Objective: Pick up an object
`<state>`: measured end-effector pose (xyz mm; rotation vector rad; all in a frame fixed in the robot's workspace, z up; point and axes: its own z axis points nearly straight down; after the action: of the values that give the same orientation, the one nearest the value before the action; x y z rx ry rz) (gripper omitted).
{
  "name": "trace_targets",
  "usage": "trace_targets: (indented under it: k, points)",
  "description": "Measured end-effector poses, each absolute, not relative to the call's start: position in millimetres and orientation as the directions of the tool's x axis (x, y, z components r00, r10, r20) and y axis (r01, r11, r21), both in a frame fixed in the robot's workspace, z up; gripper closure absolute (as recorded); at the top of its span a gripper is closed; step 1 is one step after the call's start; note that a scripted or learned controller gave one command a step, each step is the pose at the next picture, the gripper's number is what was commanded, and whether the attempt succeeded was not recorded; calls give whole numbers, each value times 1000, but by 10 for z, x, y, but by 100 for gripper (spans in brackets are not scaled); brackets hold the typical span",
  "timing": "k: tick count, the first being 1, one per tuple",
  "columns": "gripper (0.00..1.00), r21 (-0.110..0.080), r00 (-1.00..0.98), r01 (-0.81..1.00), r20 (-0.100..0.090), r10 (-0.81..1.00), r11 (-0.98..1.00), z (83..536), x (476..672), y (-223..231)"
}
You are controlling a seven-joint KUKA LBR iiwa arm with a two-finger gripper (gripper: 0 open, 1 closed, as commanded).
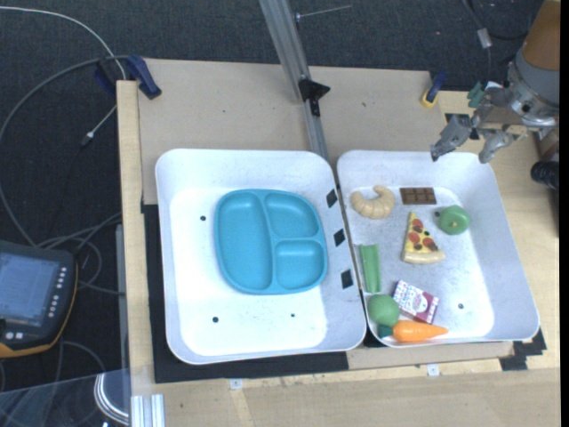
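My gripper [466, 148] hangs open above the far right rim of the right bin [498, 238], with nothing between its fingers. Below it in that bin lie a croissant [373, 202], a chocolate bar [417, 196], a green apple [453, 221], a pizza slice [420, 240], a green strip [370, 268], a pink packet [415, 302], a green round fruit [384, 310] and a carrot [418, 332]. The chocolate bar and the apple are the nearest to the gripper.
The left bin [187, 310] holds a blue divided plate [269, 240]. A metal pole [286, 38] slants up from between the bins. Blue clamps [142, 76] sit at the bench's far corners. A pendant [31, 296] lies off the bench at the left.
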<state>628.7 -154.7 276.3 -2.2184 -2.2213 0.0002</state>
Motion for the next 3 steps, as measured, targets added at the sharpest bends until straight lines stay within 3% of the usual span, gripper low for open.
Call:
trace_targets:
  k: [1, 3]
  points:
    - [0, -2, -2, 1000, 1, 1000, 2, 2763, 6287, -1546]
    - [0, -9, 0, 1000, 2, 1000, 0, 1664, 6238, -1478]
